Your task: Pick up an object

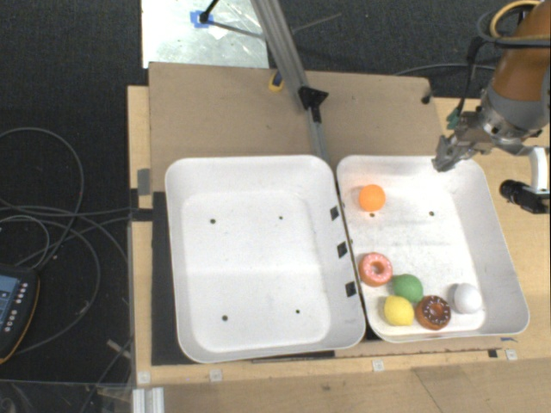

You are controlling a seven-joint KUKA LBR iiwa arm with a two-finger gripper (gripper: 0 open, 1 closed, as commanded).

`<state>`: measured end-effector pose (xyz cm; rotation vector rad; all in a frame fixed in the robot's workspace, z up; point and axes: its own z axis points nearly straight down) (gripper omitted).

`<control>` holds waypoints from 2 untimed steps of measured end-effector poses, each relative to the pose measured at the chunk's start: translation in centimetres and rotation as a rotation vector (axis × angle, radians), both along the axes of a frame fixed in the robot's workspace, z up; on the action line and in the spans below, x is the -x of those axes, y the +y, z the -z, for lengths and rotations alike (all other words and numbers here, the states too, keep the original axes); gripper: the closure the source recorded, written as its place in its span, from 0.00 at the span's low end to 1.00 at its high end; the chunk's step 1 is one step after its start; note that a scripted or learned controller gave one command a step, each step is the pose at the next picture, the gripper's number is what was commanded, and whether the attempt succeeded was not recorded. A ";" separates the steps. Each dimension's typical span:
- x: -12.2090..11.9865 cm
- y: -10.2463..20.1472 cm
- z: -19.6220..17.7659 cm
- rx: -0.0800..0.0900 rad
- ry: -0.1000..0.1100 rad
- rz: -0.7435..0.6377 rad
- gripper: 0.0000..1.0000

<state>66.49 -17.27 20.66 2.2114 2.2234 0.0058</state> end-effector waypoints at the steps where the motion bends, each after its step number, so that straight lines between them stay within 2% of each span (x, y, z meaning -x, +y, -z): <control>1: 0.7 5.8 -1.1 -0.003 0.004 -0.006 1.00; 2: 0.5 11.3 -2.5 -0.004 0.003 -0.006 1.00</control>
